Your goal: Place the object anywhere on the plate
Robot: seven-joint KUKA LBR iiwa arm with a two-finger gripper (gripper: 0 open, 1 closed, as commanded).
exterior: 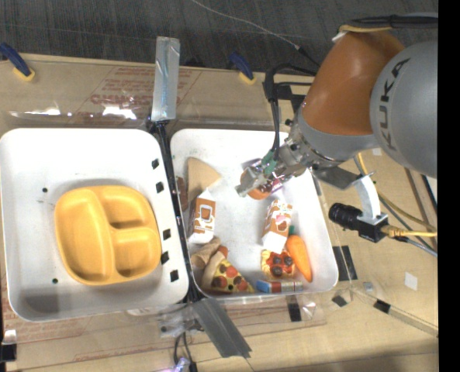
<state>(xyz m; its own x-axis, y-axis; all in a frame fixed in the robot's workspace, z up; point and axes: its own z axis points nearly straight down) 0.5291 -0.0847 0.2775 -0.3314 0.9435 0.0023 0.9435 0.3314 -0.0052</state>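
At the near edge of the right bin lay a pizza slice, and beside it a carrot touching a small strawberry-topped piece. Further back stood a little carton and a second packet. In the left bin the yellow plate, divided in compartments, sat alone. Above the far part of the right bin hung the gripper; I could not tell how far it was open, nor if it held something.

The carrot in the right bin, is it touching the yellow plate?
Apart. The camera view shows the carrot in the right bin and the yellow plate in the left bin, with both bin walls between them.
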